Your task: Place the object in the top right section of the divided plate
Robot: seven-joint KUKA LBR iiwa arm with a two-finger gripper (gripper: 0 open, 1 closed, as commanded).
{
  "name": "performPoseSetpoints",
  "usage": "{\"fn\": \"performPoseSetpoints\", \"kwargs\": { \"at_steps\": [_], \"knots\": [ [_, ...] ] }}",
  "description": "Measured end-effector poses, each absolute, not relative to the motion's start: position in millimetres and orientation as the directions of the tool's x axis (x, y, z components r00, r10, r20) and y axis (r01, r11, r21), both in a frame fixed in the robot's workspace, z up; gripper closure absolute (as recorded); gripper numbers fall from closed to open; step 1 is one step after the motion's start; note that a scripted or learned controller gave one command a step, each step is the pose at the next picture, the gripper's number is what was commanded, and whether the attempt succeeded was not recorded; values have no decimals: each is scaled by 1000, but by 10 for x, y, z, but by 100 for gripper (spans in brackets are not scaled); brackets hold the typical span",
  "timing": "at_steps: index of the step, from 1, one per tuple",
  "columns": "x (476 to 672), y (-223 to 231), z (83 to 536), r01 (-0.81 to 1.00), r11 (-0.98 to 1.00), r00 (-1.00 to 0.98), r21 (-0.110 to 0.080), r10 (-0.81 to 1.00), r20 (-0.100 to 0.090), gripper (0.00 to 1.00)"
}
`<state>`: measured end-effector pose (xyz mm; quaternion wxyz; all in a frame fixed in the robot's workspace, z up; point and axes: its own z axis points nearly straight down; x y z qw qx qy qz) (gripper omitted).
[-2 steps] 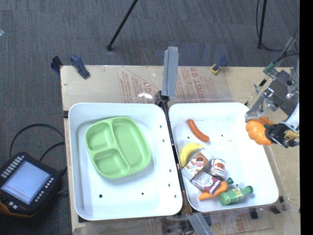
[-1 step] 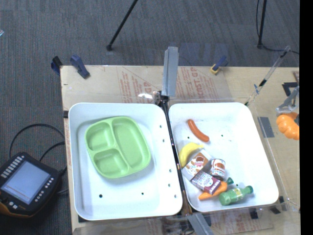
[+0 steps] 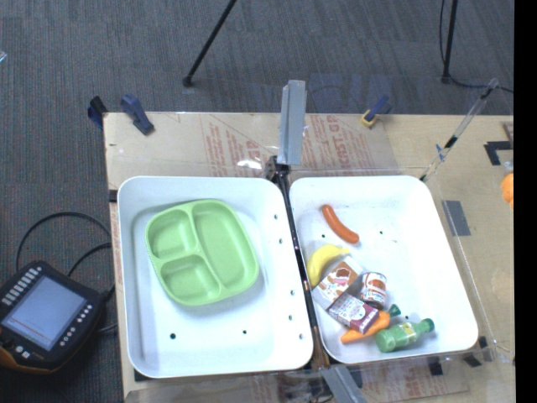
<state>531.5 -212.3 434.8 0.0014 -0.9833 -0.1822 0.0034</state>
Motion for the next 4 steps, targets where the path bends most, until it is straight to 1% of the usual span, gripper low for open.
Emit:
{"fn": "performPoseSetpoints", "kwargs": {
  "at_steps": [1, 2, 3, 4],
  "knots": [
    [4744, -1468, 2250, 362, -932, 932, -7, 362, -7, 100],
    [4761, -2130, 3280, 200, -980, 980, -2, 200, -5, 100],
    [5068, -2118, 4355, 203, -979, 979, -1, 203, -5, 100],
    [4772, -880, 4356, 264, -965, 965, 0, 264, -4, 100]
  ]
}}
